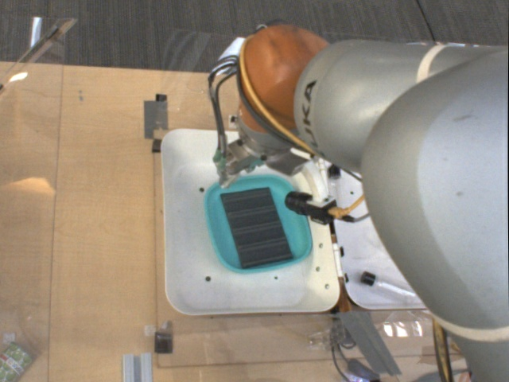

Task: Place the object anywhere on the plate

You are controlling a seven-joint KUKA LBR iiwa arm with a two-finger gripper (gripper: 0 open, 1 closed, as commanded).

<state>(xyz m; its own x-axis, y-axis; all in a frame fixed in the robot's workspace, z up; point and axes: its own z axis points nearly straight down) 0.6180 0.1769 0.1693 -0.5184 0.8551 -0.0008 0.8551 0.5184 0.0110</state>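
Plate (219, 213) and object sit together in the left bin (183, 285): the turquoise plate lies near the bin's middle, and a dark ribbed slab (254, 228) rests flat on it, turned a little off the plate's axis but inside its rim on every side that shows. Judged from that, the placing looks done or close to it.

The claw (232, 164) hangs at the plate's far edge, just beyond the slab's upper end, tucked under the orange wrist band of the arm (413, 150). How its jaws stand cannot be told, since the wrist covers most of them. Nothing of the slab is seen between them.

The risk from here lies in the retreat. The claw is low and close to the plate's rim, and a black fitting (306, 204) on the wrist sits over the plate's right edge (a cable runs off it toward the second bin (374, 273)). A sideways pull-out could catch the rim, drag the plate across the bin and tip the slab off. If the claw is touching the slab's upper end, a lift might hitch that end and slide it toward the near rim. A straight rise would be safest
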